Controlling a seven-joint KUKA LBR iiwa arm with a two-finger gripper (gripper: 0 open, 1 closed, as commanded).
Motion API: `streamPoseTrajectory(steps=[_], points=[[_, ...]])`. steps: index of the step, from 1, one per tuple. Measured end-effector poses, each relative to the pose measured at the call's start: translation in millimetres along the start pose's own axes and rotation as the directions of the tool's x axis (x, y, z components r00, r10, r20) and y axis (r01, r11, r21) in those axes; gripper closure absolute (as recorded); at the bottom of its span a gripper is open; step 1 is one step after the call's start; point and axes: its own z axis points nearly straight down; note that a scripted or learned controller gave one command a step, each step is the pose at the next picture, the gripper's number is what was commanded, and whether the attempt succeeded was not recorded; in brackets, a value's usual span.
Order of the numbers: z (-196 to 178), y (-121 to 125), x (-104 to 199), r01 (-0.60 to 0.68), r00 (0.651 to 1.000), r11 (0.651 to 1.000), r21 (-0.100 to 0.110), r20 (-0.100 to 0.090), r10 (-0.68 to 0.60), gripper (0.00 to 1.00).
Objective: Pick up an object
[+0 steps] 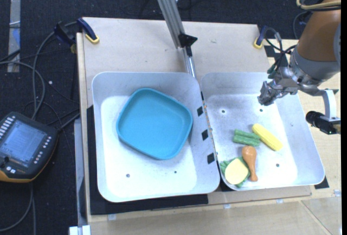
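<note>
Nearest, in the right bin (303,166), lie a halved avocado (236,171), an orange drumstick (250,160), green beans (246,137) and a yellow corn cob (267,136); the left bin (108,174) holds a blue plate (154,123); farther back the gripper (267,96) hovers, its opening impossible to tell

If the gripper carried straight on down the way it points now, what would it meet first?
Probably the bare floor of the right-hand shallow white bin: the two-finger gripper points down at its far part, short of the yellow corn-like piece, though depth is unclear.
</note>
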Motion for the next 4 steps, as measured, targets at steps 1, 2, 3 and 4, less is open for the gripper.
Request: streamPoseTrajectory(steps=[1, 2, 3, 4], points=[[-1, 10, 48, 0.001, 1.0, 1.0, 0.0, 0.0, -0.001, 1.0], [-14, 5, 98, 0.001, 1.0, 1.0, -0.001, 0.0, -0.001, 1.0], [-18, 14, 156, 0.002, 1.0, 1.0, 0.0, 0.0, -0.002, 1.0], [-29, 8, 214, 0.002, 1.0, 1.0, 0.0, 0.0, -0.002, 1.0]])
